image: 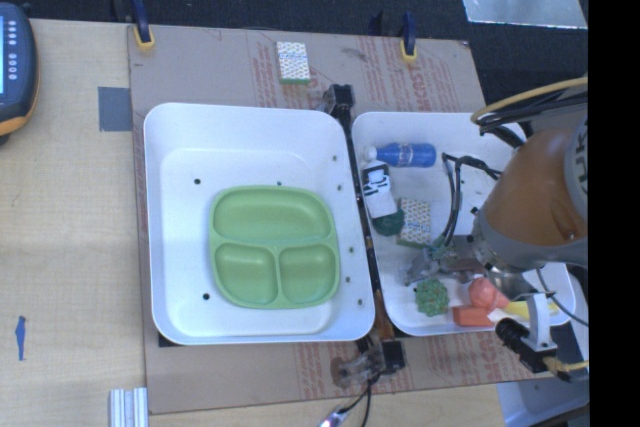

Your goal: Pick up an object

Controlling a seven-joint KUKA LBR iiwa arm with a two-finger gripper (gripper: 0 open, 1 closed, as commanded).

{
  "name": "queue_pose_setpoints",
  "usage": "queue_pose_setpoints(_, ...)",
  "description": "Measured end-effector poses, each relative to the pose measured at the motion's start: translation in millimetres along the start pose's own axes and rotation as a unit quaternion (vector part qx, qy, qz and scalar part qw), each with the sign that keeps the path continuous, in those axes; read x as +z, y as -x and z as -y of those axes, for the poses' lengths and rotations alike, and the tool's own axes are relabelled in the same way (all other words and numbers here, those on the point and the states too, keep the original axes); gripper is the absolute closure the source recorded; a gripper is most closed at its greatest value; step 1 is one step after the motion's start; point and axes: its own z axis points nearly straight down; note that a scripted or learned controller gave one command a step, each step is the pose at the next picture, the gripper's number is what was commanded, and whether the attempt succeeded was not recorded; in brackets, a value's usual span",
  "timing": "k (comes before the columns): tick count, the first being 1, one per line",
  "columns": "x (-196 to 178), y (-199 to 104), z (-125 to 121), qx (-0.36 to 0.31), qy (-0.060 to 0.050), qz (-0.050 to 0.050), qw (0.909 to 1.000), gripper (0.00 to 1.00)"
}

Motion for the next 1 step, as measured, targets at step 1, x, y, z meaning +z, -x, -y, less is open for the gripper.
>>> queue_pose_setpoints(1,-2.9,45.2,-35.7,0.001,0.007,0.003,1.0,0.0)
